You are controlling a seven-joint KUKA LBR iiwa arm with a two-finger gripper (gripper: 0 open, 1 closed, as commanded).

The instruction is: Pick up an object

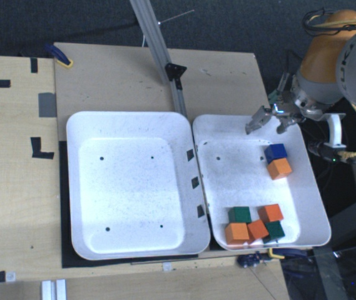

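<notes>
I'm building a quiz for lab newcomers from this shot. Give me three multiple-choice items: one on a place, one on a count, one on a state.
1. Where do the blocks lie?
A. left bin
B. right bin
C. bare bench

2. How many blue blocks?
A. one
B. three
C. none

3. What is the gripper doing?
A. carrying a block
B. hanging with nothing between its fingers
C. pressing on a green block

Answers:
1 B: all lie in the right bin.
2 A: just the blue block, beside an orange block.
3 B: the gripper is open above the bin's far rim.

Arm [331,55] cut off by right edge; small items [259,259] below right bin [309,195] too small to identify.
</notes>
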